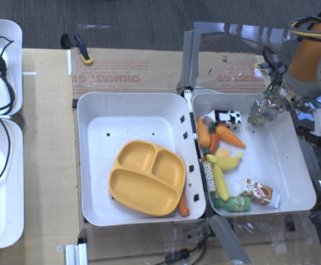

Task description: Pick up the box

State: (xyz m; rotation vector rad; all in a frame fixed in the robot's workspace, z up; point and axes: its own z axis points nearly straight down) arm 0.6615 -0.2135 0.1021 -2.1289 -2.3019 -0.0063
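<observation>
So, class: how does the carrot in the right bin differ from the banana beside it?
The carrot is orange and tapers to a point; the banana is yellow and more even in width. The carrot lies at a slant near the bin's middle; the banana runs along its left wall. Both are toy foods lying flat.

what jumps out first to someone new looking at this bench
The yellow divided plate lies alone in the left bin. The right bin holds toy food along its left side, with the small box near its front. The claw hangs over that bin's far right corner.
</observation>
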